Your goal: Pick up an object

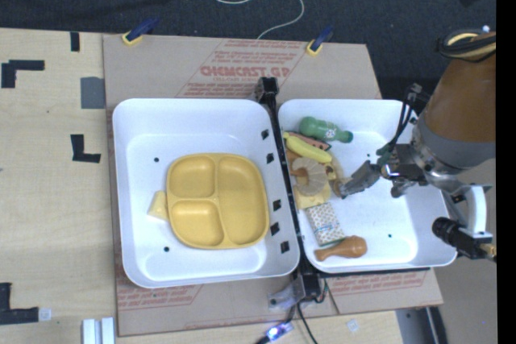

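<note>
We see the arm (459, 113) entering from the right of the frame, its orange band at the upper right and its grey wrist hanging over the right edge of the right bin (379, 234). The gripper (355, 181) reaches leftward and slightly downward in the frame, ending just right of the pile of objects. We see one dark finger (359, 178) pointing toward the pile; we cannot tell how far the fingers are spread, and we see nothing held between them.

The objects lie along the left side of the right bin: a green bottle (324, 129) at the top, a yellow banana (307, 147) just below it, brown items (310, 177) under that, a patterned packet (324, 221), and a brown drumstick-shaped toy (343, 247) near the lower edge. The right half of this bin's floor lies open beneath the wrist.

The left bin (137, 197) carries a yellow divided plate (218, 200) at centre, with white floor showing on all sides. The two bins touch along a shared rim at mid-frame, on cardboard (242, 68) laid on the counter (40, 173).
</note>
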Available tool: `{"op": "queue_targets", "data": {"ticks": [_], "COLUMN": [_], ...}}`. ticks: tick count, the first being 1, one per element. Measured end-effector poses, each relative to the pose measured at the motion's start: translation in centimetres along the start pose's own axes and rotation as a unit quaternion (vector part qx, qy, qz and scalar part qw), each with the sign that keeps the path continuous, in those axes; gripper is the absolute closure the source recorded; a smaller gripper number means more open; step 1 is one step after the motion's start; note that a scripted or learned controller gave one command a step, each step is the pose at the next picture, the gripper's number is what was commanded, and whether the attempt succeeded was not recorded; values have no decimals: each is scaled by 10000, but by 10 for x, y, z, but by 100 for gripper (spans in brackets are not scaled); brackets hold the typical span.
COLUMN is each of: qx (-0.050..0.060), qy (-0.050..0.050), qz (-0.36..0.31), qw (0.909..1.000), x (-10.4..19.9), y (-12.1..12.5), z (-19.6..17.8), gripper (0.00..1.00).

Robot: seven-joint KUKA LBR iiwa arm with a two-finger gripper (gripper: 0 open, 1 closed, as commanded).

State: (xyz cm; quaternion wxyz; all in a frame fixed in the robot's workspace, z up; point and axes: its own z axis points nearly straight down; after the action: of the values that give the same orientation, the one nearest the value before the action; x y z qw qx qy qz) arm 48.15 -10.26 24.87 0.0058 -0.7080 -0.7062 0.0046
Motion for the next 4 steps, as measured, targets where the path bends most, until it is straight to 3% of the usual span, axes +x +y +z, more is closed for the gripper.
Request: {"op": "queue_targets", "data": {"ticks": [1, 4], "qx": [-65, -30], "qy": [-9, 1], "qz": [-18, -15], "qw": [10000, 10000], "x": [0, 2], "y": [2, 16], "z": [-6, 161], "gripper": [0, 0]}}
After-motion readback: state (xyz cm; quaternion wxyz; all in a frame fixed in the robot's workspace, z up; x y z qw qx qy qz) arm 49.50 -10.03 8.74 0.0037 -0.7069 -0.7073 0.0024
